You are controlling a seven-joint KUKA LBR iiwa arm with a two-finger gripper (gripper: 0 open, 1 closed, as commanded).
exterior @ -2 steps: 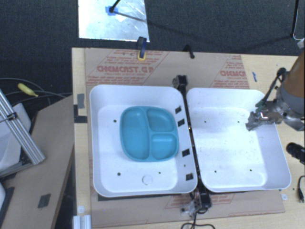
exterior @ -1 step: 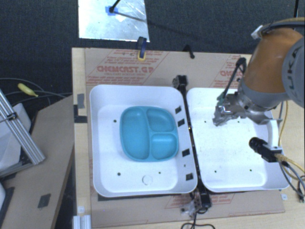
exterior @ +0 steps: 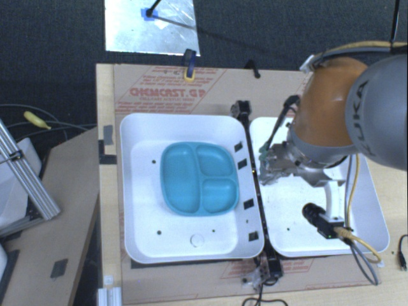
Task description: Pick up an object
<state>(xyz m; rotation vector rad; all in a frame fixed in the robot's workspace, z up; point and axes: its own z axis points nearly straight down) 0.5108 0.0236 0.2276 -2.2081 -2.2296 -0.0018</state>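
Camera view: arm over the right bin, plate waiting in the left.

I've got the gripper (exterior: 271, 164) low over the right bin (exterior: 363, 234), near its left wall, and I can't tell its state from this angle. The blue divided plate (exterior: 197, 177) lies flat in the middle of the left bin (exterior: 137, 234), well apart from the tool. My call: cross the dividing wall, come down on the plate's rim near the bin's right wall, and pinch an edge, since a flat plate offers nothing else.
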